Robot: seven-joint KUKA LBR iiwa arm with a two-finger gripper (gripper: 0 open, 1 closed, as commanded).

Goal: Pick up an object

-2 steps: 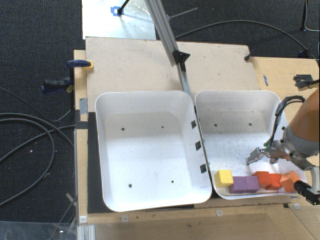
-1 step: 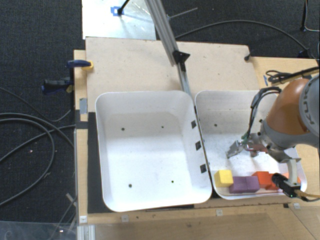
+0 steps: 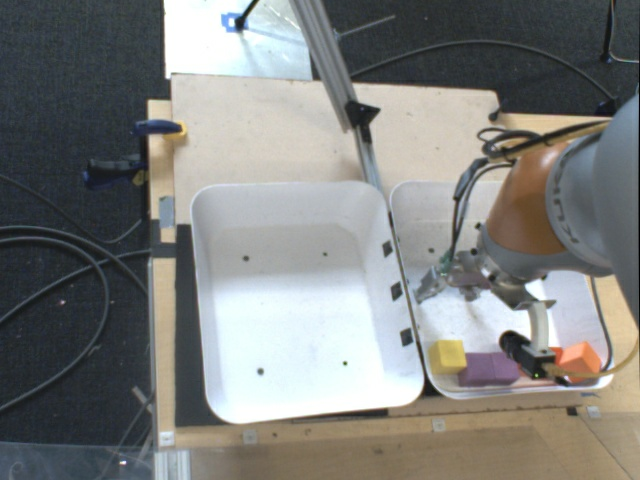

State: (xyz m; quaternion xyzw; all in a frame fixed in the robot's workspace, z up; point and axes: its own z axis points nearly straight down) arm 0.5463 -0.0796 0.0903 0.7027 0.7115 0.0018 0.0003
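Observation:
My gripper (image 3: 436,283) hangs low over the left part of the right bin (image 3: 420,213), close to the wall shared with the left bin. Nothing shows in its grasp. Along the right bin's front edge lie three blocks: a yellow one (image 3: 448,355) below the gripper, a purple one (image 3: 488,369) just right of it, and an orange one (image 3: 580,360) in the front right corner. The gripper stands a short way behind the yellow block and apart from it.
The left bin (image 3: 300,208) sits to the left of the gripper, with only small dark marks on its floor. A slanted metal pole (image 3: 335,63) crosses the bench behind the bins. Blue clamps (image 3: 150,128) sit at the bench's left edge.

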